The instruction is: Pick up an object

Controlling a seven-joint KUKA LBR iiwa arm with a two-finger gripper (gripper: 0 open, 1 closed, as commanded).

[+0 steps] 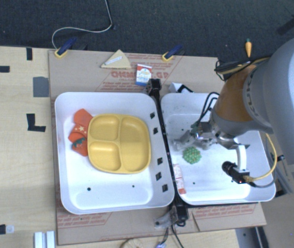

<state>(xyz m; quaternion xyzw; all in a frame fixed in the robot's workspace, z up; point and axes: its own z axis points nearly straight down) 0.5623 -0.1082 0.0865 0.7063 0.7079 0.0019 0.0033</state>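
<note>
— Green ball (191, 155), was it? Where did it lie?

— In the right bin (214, 187), near the middle, just below the gripper (197, 137).

— Did the fingers hold it?

— I could not tell whether they were open or closed; the wrist hid them. The ball lay on the bin floor.

— And the left bin (110, 195)?

— It held a yellow divided plate (120, 142), with an orange-red object (79, 132) at the plate's left edge.
</note>
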